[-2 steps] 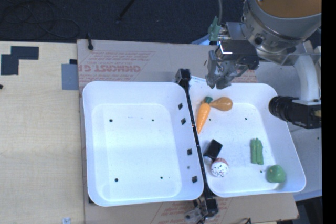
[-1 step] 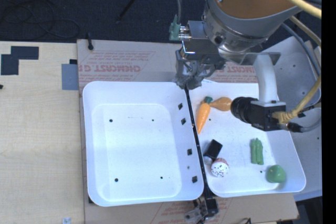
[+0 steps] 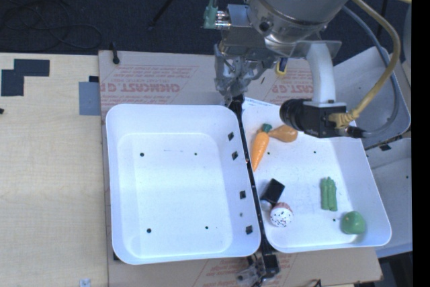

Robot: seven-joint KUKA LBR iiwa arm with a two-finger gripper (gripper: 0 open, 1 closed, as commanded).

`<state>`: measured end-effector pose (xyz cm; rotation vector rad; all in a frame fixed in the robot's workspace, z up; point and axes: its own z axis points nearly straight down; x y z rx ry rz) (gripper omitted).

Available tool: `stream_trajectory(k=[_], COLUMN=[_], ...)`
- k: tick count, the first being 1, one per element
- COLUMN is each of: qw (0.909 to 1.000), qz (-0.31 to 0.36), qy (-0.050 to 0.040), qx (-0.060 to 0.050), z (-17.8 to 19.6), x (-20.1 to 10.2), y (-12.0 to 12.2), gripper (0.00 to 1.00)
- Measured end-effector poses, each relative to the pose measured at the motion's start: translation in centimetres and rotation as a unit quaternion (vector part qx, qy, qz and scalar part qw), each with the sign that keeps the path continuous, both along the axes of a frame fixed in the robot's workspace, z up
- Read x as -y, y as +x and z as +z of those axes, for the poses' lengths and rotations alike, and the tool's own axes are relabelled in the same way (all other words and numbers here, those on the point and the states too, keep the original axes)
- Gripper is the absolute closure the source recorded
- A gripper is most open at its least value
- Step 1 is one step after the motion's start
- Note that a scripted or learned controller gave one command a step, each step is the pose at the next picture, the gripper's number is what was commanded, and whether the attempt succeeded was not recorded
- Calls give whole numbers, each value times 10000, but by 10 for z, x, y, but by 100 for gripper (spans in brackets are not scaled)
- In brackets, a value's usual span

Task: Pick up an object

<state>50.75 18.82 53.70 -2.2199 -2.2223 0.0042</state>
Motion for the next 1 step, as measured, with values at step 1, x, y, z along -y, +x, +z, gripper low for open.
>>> stream_trajectory(k=[1], qw=[10000], qz=[28], qy=[-10], qx=[-38], z=[-48], x=[-58], y=[-34], gripper=[100])
